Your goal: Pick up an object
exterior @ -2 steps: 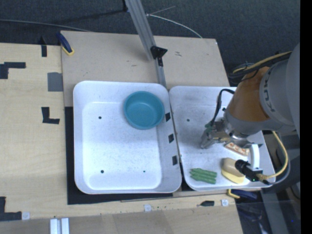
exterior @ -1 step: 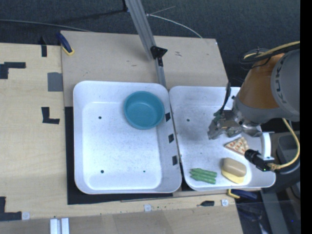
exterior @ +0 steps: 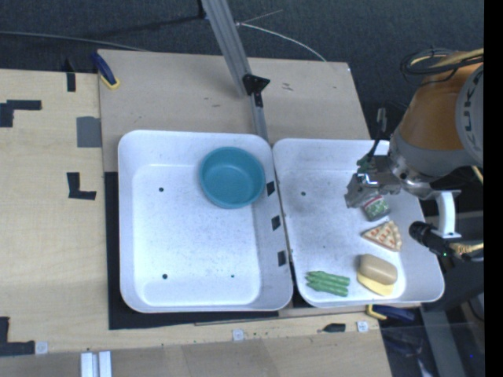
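Observation:
My gripper [exterior: 366, 195] hangs over the right part of the right bin [exterior: 314, 234], at the end of the grey arm with its orange band. Right beneath and beside it lies a small greenish speckled object [exterior: 376, 207], touching or nearly touching the gripper. A pizza-slice toy [exterior: 383, 235] lies just below that. A tan and yellow bread-like block [exterior: 377, 273] rests near the bin's front right corner, and a green bean bundle [exterior: 327, 283] lies to its left. A blue bowl [exterior: 231, 177] sits at the back of the left bin [exterior: 157, 242].
A slanted metal pole [exterior: 228, 34] crosses the bench from the top down to the divide between the bins. A blue-and-yellow clamp [exterior: 105, 71] sits at the bench's back left corner. Another clamp [exterior: 393, 313] pokes out under the right bin's front edge.

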`<state>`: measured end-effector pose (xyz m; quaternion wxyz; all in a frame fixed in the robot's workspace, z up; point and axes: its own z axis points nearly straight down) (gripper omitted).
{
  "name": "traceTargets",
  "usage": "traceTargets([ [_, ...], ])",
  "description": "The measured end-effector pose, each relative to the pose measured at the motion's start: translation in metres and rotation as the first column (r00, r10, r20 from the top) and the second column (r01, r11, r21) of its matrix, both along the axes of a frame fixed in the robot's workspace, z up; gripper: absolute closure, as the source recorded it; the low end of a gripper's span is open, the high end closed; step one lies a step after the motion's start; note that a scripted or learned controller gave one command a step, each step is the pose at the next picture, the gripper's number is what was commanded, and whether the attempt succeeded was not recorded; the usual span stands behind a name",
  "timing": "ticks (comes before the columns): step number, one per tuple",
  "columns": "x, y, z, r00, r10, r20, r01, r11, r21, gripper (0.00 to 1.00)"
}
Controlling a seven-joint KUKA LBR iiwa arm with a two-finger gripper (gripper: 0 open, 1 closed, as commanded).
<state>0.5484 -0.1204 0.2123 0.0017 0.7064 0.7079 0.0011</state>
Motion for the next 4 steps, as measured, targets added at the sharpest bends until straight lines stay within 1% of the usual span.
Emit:
traceTargets([
  [1, 0.000, 0.001, 0.004, 1.000, -0.001, -0.005, 0.001, 1.000, 0.002, 1.00],
  [2, -0.004, 0.045, 0.000, 1.000, 0.003, -0.007, -0.003, 1.000, 0.002, 1.00],
  [3, -0.013, 0.099, -0.006, 1.000, 0.004, -0.008, -0.004, 1.000, 0.002, 1.00],
  [4, -0.011, 0.147, 0.007, 1.000, 0.005, -0.005, -0.005, 1.000, 0.002, 1.00],
])
